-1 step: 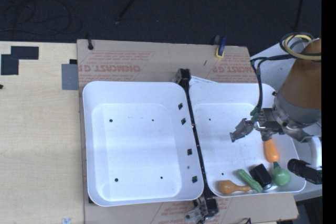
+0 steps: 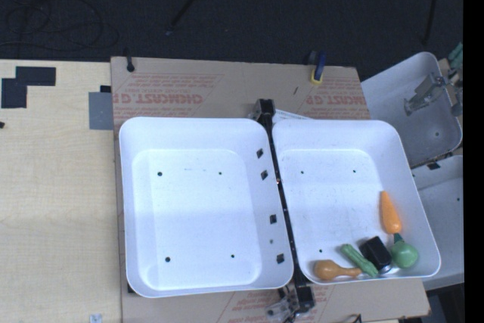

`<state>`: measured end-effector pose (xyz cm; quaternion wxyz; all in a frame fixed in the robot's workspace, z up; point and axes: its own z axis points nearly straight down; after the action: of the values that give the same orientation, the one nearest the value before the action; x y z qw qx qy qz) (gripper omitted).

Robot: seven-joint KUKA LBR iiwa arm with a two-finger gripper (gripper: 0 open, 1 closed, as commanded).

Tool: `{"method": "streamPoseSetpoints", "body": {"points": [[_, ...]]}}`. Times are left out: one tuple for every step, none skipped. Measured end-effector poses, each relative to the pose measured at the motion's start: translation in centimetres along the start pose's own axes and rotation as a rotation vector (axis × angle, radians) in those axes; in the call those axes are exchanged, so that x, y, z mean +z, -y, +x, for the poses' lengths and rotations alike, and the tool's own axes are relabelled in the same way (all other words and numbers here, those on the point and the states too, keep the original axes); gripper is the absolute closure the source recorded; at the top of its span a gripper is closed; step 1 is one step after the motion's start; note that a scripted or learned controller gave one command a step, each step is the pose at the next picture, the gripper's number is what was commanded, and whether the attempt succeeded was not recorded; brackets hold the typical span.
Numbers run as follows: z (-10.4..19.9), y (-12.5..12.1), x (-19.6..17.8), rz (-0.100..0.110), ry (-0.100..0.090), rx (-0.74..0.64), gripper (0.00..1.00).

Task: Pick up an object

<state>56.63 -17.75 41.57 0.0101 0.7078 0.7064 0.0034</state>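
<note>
Several small objects lie in the near right corner of the right bin. An orange carrot rests by the right wall. Below it a black block sits between a green ball and a green stick. An orange gourd-shaped piece lies against the front wall. My gripper is at the far right edge of the camera view, outside the bins and beyond the right bin's far right corner, well away from every object.
The left bin stands beside the right one, joined by a black divider with clips. Both rest on a cardboard sheet. A blue-and-yellow clamp holds the sheet's far edge.
</note>
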Motion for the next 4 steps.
{"method": "streamPoseSetpoints", "body": {"points": [[-1.4,9.9,12.5,0.037,-0.015,0.003,0.00],[4.4,8.9,0.2,0.008,-0.009,-0.010,0.00],[3.8,9.7,17.3,0.039,-0.015,-0.001,0.00],[10.8,8.9,3.0,0.006,-0.011,-0.011,0.00]]}}
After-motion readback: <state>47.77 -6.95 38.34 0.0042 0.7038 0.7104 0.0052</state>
